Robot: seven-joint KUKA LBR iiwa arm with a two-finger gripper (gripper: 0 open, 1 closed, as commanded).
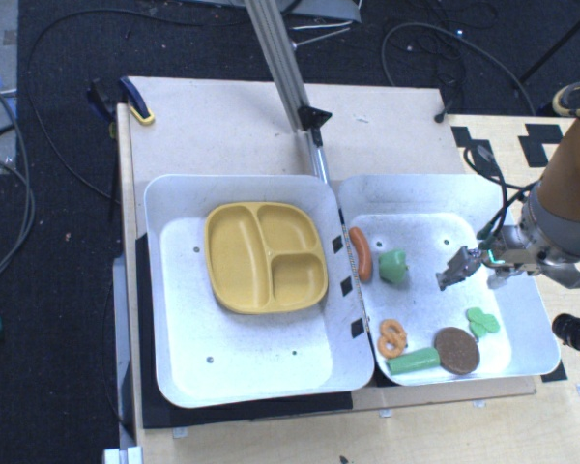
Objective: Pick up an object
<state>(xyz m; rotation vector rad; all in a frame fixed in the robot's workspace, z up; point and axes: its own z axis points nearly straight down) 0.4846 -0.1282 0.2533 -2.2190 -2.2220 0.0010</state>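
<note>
**Gripper over right bin, nothing seen between fingers**

Gripper (458, 267) dark and small at 3 o'clock of the view, hanging above the right bin (420, 193) — finger spacing too murky to call, so cannot tell wide or narrow. Arm (566, 196) cut off by the view's edge.

Sausage (362, 254) at the bin's 9 o'clock, long axis running 12 to 6. Green block (394, 267) just beside it. Pretzel (391, 335), green stick (413, 361) — lying 8 to 2 — and brown disc (456, 349) along 6 o'clock. Green leaf shape (481, 322) near 4 o'clock. Yellow divided plate (266, 256) in the left bin (179, 356).
</note>
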